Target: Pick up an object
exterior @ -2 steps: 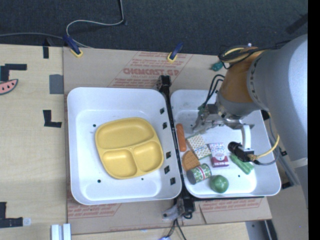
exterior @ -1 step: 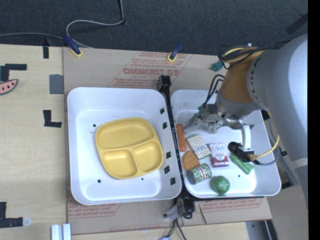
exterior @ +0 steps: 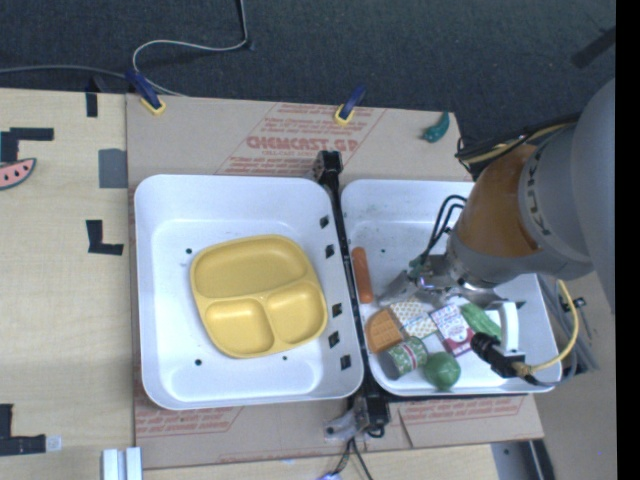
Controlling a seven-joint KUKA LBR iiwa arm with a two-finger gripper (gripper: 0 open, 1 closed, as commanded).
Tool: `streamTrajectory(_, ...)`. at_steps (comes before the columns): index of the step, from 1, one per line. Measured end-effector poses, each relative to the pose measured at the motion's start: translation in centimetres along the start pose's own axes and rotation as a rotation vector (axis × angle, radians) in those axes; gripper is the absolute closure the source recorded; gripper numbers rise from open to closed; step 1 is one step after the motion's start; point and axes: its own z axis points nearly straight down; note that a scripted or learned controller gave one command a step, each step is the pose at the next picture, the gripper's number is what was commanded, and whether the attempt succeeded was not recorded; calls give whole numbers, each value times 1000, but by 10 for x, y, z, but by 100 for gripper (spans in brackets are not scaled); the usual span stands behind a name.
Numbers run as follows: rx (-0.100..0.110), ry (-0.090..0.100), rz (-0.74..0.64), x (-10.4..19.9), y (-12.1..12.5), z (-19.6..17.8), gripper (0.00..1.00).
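jaws' state unreadable; gripper low in right bin, above checkered packet.

We can read red print, "CHEMCAST GP", upside down on the brown cardboard sheet under the bins; its smaller lines are too blurred.

Your counter is pale wood-grain, marked with black tape pieces. A printed cardboard sheet lies on it, held by yellow-and-blue clamps. Dark carpet runs behind, crossed by a cable.
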Motion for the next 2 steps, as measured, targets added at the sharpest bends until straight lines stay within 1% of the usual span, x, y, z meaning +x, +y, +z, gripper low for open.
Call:
streamTrajectory(1, -2, -2, 1, -1, 1, -10, 100)
streamTrajectory(2, 1, 1, -3, 62, 25, -121, 100)
